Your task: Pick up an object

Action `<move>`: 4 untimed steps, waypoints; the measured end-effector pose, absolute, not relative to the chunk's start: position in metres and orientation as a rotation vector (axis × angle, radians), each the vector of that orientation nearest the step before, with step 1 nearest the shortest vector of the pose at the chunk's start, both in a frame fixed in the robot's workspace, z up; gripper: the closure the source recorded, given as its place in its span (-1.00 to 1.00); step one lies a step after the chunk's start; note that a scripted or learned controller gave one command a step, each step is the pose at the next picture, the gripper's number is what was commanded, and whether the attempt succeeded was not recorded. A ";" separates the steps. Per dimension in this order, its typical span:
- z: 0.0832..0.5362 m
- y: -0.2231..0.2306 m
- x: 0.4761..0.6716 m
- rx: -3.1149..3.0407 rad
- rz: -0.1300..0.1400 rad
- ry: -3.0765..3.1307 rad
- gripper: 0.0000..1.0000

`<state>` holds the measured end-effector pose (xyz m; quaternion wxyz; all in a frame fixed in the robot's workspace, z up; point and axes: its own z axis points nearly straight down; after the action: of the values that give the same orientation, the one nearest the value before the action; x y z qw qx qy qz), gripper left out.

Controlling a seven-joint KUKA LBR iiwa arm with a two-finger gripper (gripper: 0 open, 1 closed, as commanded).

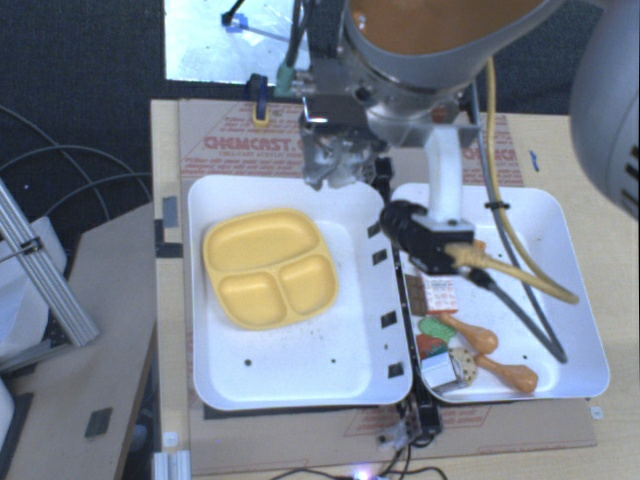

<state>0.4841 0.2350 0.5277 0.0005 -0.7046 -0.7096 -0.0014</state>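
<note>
A yellow divided plate lies in the left bin, towards its left half. My gripper hangs over the back rim of that bin, behind and to the right of the plate, with nothing seen in it. In the right bin, small things crowd the front left corner: a red-and-white packet, a green piece, a red piece, two wooden pegs and a small white box.
The arm's grey body and orange band loom over the back of both bins. A yellow cable trails across the right bin. Cardboard lies under the bins.
</note>
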 end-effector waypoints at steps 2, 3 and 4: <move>0.490 0.237 0.566 -2.215 -0.015 -2.231 1.00; 0.538 0.234 0.589 -2.222 -0.013 -2.225 1.00; 0.537 0.235 0.488 -2.213 -0.010 -2.230 1.00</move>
<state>0.4879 0.2353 0.5371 0.0000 -0.7044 -0.7098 -0.0031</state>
